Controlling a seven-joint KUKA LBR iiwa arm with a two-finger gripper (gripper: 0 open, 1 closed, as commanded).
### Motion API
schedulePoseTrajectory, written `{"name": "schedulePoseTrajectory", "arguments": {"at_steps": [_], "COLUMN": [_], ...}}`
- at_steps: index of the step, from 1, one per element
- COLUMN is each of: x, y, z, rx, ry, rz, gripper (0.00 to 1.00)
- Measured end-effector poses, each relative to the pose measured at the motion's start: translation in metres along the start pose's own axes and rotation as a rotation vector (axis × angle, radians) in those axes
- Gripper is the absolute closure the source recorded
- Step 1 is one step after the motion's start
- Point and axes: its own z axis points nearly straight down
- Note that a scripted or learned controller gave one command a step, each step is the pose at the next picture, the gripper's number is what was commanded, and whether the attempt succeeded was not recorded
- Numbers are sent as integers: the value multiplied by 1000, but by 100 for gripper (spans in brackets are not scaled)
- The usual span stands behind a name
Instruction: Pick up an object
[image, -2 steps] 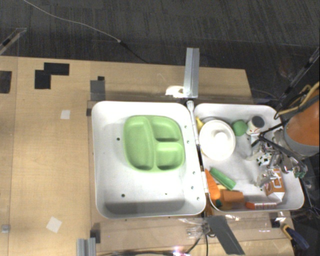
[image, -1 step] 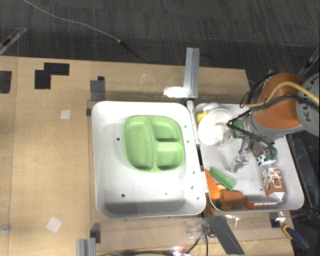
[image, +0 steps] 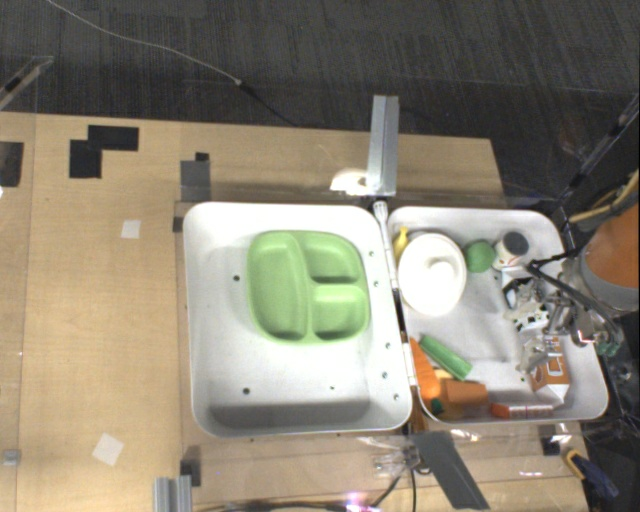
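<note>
The right bin (image: 490, 330) holds several objects: a white bowl (image: 432, 272), a small green ball (image: 479, 256), a green cylinder (image: 444, 357), an orange block (image: 460, 397), a red marker (image: 520, 409) and a dark round piece (image: 514, 243). My arm (image: 612, 262), with its orange band, comes in from the right over this bin's far right side. My gripper (image: 543, 352) hangs low near the right wall, just above a small brown and orange item (image: 552, 376). Whether it touches that item is unclear.
The left bin (image: 215, 330) contains a light green divided plate (image: 305, 285). A metal post (image: 384, 140) stands behind the seam between the bins. Cables trail near the right bin's back right corner. The wooden bench (image: 90, 330) stretches away to the left.
</note>
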Motion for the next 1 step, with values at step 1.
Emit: {"name": "schedulePoseTrajectory", "arguments": {"at_steps": [1], "x": [30], "y": [1], "z": [21], "rx": [3], "ry": [-13], "rz": [-84], "gripper": [0]}}
